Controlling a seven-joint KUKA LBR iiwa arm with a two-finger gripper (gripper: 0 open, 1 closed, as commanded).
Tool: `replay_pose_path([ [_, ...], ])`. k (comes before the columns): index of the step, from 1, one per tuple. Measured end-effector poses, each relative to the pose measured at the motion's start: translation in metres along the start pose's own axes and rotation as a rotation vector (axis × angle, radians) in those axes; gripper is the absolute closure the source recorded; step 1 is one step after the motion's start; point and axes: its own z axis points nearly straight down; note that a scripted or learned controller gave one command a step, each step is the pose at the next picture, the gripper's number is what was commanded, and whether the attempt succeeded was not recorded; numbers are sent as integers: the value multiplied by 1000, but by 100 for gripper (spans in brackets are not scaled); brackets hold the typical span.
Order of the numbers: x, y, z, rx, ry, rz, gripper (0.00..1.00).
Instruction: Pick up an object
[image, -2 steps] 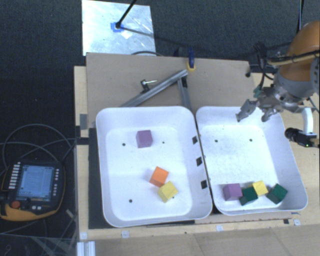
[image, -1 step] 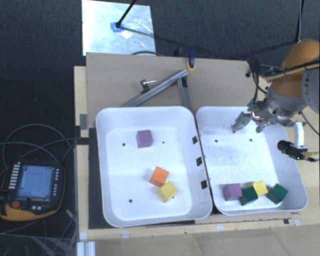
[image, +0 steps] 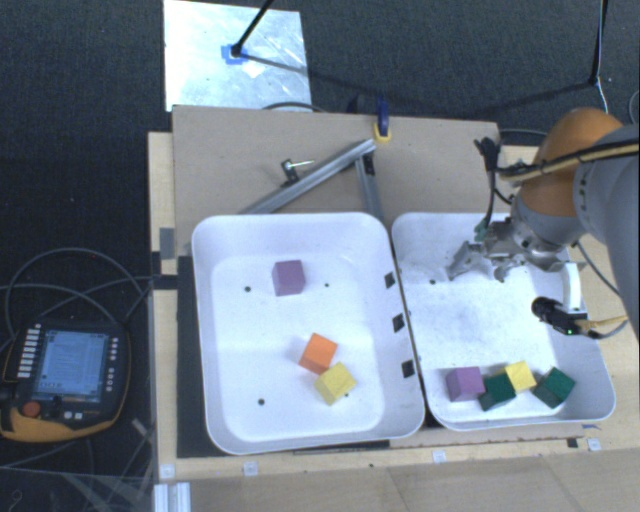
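Your two-finger metal gripper (image: 481, 263) hangs with fingers spread apart and nothing between them over the upper part of the right shallow white bin (image: 437, 232). The purple cube (image: 464, 382), two dark green blocks and a yellow one lie along that bin's near edge, well apart from it.

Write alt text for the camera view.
The gripper hangs open over the back of the right bin, holding nothing; four blocks lie along that bin's front. The left bin holds a purple block, orange block and yellow block.
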Motion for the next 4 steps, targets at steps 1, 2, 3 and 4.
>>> replay_pose_path([
  [1, -1, 3, -16, -10, -2, -2, 100],
  [2, -3, 1, -61, -11, -2, 1, 100],
  [3, -1, 4, -106, -11, -2, -1, 100],
  [4, -5, 4, -171, -14, -3, 0, 100],
])
